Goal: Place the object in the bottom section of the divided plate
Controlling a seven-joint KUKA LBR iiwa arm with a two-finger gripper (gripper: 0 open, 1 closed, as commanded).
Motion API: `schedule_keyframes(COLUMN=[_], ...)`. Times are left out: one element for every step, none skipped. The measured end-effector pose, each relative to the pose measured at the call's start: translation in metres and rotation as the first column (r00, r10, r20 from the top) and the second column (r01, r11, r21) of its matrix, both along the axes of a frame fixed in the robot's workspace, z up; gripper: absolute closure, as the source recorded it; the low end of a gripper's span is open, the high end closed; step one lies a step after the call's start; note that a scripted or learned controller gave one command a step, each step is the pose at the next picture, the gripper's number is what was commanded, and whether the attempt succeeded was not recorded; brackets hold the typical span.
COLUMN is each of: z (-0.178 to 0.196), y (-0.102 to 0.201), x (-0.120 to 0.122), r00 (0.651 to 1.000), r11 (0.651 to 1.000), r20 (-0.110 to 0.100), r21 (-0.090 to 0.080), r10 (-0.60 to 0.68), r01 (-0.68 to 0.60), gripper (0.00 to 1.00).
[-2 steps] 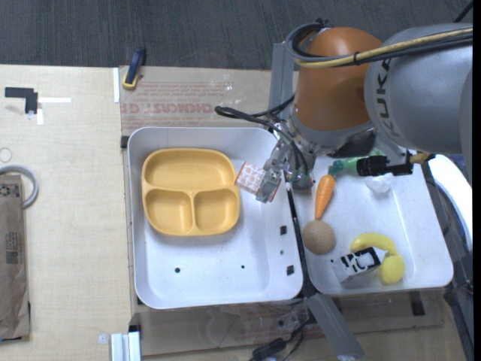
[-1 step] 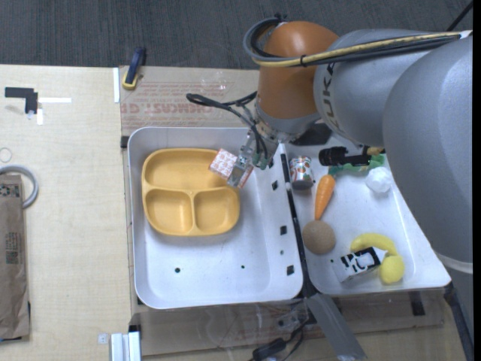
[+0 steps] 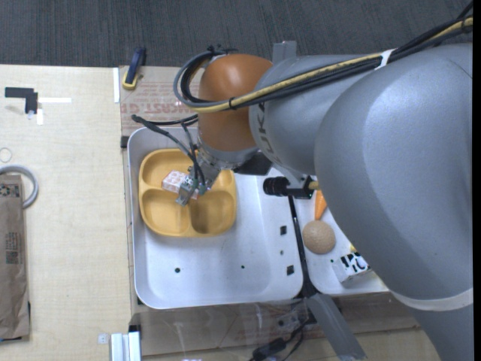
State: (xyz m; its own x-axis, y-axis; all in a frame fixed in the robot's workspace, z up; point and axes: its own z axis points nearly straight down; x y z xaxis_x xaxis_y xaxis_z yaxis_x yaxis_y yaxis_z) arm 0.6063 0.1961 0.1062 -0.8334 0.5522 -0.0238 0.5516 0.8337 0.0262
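A yellow divided plate [image 3: 218, 215] lies in the upper left of the left white bin [image 3: 218, 277]. A small pale pink and white block [image 3: 173, 180] rests in the plate's upper section, close to the ridge that parts it from the two lower sections. My gripper [image 3: 188, 194] hangs over the middle of the plate, just right of and below the block, with its tip above that ridge. The block looks beside the gripper, not inside it. The orange wrist and grey arm hide the plate's upper right part.
In the right bin lie a tan ball [image 3: 318, 238], an orange piece [image 3: 320, 204] and a white printed card [image 3: 352, 265], partly under the arm. A brown paper bag [image 3: 11, 254] lies on the bench at far left.
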Motion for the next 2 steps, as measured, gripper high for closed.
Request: schedule_keyframes(z=[-0.013, -0.014], y=[-0.003, -0.051], x=[-0.008, 0.032], r00=[1.0, 0.942], r11=[1.0, 0.943], r20=[-0.028, -0.042], r21=[-0.009, 0.005], r10=[0.0, 0.334], r01=[0.0, -0.334], gripper=[0.0, 0.0])
